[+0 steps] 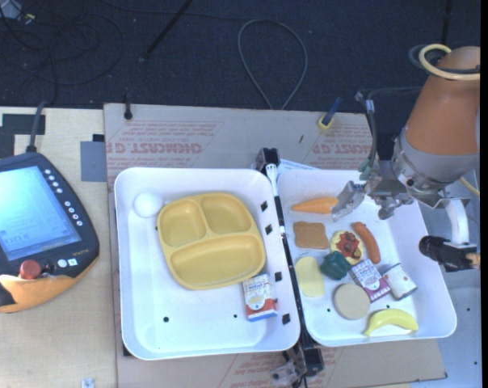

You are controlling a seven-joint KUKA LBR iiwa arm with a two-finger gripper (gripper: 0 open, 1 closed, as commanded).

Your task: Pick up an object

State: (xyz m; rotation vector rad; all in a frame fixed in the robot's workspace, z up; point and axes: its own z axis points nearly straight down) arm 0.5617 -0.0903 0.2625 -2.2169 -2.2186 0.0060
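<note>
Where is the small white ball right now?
The small white ball lies in the left bin's far-left corner, just beside the yellow divided plate.

Cardboard sheet (187, 136) under the bins: red print, upside down, reads "McKENZIE" by best guess; small carton (260, 296) labels too small to read.

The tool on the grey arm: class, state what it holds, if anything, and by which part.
Nothing is held. The tool hangs open above the right white bin, near the orange carrot, with bare space between its fingers.
</note>
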